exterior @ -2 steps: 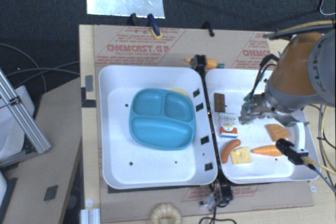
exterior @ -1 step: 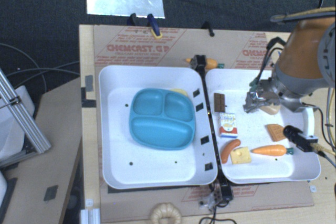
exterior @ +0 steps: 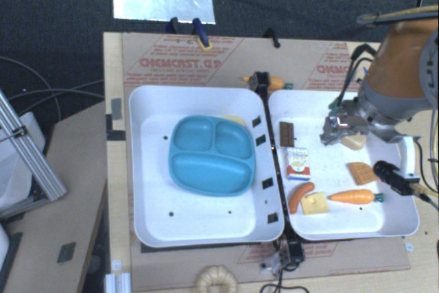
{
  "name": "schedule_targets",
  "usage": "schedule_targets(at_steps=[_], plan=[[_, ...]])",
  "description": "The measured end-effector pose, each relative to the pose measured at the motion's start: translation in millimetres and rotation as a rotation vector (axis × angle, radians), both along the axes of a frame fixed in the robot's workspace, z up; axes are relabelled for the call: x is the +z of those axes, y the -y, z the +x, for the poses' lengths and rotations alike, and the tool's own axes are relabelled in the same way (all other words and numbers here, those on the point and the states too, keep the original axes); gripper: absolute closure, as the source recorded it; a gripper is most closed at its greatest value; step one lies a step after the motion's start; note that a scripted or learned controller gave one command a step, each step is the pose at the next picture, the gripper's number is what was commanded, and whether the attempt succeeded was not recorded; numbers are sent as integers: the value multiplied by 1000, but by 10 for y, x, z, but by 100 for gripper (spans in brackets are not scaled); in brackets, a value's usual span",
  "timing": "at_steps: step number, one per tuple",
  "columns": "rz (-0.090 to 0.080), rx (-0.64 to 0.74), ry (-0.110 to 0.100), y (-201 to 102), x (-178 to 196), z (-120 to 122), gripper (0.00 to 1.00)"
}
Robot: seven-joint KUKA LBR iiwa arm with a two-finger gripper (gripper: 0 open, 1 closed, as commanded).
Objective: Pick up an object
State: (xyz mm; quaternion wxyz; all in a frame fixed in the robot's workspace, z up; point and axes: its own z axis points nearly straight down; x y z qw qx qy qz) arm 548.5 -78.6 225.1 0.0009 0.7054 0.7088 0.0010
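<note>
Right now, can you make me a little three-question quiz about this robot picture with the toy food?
1. True or false: the blue tray lies in the left bin.
2. Which toy lies nearest the front wall of the right bin? A carrot, B chocolate bar, C milk carton.
3. Fill in: the gripper hangs over the ____ bin, beside a pale bread piece.

Key: 1 true. 2 A. 3 right.
</note>
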Motion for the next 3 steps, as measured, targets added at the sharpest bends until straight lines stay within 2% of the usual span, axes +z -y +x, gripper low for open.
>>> schedule_targets(at_steps=[1,2,3], plan=[[1,4,0,-502,-56,138,100],[1,4,1,-987,-91,477,100],[2,4,0,-1482,-123,671,100]])
